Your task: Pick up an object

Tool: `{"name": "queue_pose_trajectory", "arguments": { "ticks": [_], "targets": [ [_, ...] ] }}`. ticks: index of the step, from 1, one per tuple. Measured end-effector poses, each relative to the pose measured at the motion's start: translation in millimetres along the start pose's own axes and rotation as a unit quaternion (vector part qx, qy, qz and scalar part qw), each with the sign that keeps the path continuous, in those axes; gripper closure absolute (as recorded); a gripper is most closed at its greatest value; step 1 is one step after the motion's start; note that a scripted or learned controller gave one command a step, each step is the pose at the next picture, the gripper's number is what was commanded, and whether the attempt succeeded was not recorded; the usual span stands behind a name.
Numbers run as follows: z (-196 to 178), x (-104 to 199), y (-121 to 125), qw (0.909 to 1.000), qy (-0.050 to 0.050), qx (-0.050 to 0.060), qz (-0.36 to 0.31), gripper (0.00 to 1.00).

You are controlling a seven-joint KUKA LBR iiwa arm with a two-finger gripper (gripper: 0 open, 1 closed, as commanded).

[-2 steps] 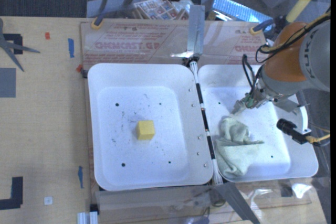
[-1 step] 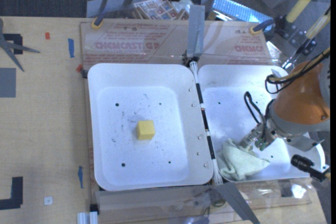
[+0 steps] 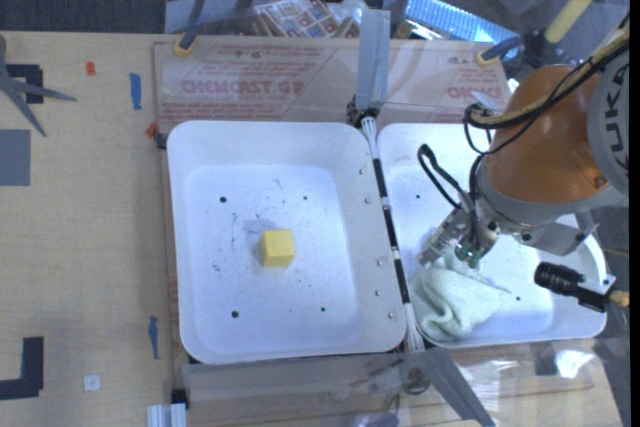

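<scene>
i see the jaws (image 3: 462,248) low in the right bin (image 3: 560,315), just above a crumpled white cloth (image 3: 455,302) lying in that bin's near left corner. i can't tell how far apart they stand or whether they grip anything (the wrist blocks my view). a yellow block (image 3: 278,247) sits alone mid-floor in the left bin (image 3: 200,155), well apart from the arm (image 3: 545,145).

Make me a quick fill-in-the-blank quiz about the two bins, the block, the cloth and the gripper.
1. The yellow block lies in the ____ bin.
2. The white cloth lies in the ____ bin.
3. The gripper hangs just above the ____.

Missing words: left; right; cloth
</scene>
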State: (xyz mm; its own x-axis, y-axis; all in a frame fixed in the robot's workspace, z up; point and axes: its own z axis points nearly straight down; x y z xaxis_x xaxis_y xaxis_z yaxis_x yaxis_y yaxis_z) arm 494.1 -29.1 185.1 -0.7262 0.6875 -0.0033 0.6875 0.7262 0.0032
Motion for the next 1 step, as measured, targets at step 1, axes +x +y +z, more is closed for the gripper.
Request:
{"name": "queue_pose_trajectory", "arguments": {
  "ticks": [1],
  "targets": [
    [-37.7,70.1,55.3,0.9873,-0.001,-0.001,-0.159,1.0]
  ]
}}
